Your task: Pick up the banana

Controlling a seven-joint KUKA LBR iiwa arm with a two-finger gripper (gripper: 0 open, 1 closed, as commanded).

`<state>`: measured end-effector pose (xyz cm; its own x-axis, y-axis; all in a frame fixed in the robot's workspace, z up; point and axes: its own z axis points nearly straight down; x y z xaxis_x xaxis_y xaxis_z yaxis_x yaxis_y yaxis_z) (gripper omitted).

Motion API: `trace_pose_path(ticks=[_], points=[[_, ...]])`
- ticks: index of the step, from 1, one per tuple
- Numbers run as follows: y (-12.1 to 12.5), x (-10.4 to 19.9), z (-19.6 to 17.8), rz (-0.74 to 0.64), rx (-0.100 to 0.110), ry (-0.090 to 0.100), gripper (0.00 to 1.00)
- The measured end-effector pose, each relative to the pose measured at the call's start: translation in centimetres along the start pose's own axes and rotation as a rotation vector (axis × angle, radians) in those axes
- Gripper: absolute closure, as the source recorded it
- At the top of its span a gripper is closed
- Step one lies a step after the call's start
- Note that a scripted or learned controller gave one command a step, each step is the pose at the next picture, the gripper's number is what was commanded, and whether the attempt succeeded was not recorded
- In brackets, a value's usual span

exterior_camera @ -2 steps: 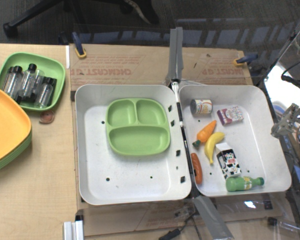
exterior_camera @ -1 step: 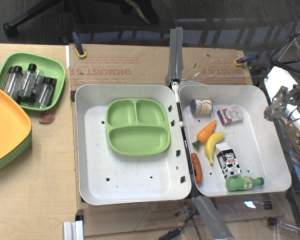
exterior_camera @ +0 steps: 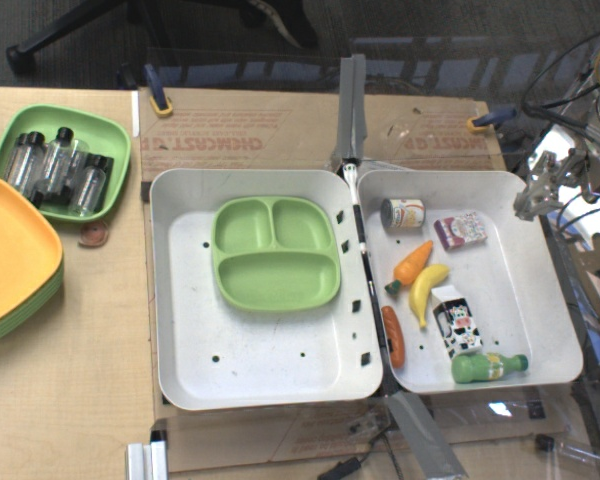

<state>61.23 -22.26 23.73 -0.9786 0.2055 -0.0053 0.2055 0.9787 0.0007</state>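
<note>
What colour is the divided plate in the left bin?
Light green, seen in the camera view: the divided plate.

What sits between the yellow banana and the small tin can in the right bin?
The orange toy carrot lies between the yellow banana and the small tin can, touching the banana's upper end, in the camera view.

I count two shallow white bins (exterior_camera: 180, 368), one green divided plate (exterior_camera: 276, 253), one yellow banana (exterior_camera: 425, 290), one orange carrot (exterior_camera: 412, 263)

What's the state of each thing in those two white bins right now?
green divided plate: flat in the left bin
banana: lying in the right bin, beside the carrot
can: on its side
green bottle: on its side
milk carton: lying flat
purple box: lying flat
sausage: lying along the left wall
</note>
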Motion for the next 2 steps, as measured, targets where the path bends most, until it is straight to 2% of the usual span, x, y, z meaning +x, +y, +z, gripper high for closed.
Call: trace_pose_path(ticks=[1,2], points=[[-1.1,5.8,-1.9,-0.282,-0.001,0.002,1.00],[0.0,0.1,-1.2,-0.473,-0.001,-0.001,1.00]])
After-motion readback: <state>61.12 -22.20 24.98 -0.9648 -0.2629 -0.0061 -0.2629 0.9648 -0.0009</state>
